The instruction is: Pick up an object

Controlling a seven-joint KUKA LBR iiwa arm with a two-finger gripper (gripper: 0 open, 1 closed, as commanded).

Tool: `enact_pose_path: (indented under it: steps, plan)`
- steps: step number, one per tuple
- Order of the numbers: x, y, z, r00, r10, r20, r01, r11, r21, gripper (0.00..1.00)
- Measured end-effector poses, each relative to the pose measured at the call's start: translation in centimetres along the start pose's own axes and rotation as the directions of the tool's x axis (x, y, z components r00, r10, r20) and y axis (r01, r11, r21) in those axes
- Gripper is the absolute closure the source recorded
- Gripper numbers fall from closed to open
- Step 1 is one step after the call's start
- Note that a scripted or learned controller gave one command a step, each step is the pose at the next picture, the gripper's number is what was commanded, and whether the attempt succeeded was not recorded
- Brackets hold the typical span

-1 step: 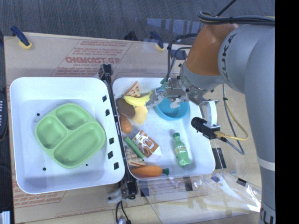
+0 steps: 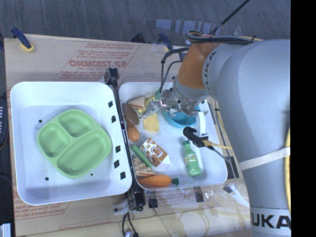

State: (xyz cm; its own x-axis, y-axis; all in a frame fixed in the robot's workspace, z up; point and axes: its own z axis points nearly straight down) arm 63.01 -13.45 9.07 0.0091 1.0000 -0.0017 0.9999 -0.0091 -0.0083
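A cardboard-covered table (image 2: 74, 63) carries two white bins side by side. The left bin (image 2: 22, 132) holds a green divided plate (image 2: 74, 142). The right bin (image 2: 217, 169) holds mixed toy food: a green bottle (image 2: 191, 158), a carrot (image 2: 157, 181), a yellow wedge (image 2: 151, 124) and a printed packet (image 2: 154, 152). The grey arm (image 2: 256, 122) hides much of that bin's far right side. Its gripper (image 2: 163, 101) hangs low over the bin's far end, just beside a blue dish (image 2: 180, 117) that it partly covers. I cannot tell whether anything is grasped there.
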Motion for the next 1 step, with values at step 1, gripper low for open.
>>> enact_pose_path:
  steps: [1]
  plan:
    - [3.43, 2.54, -0.13, 0.970, 0.244, 0.001, -0.244, 0.970, 0.004, 0.00]
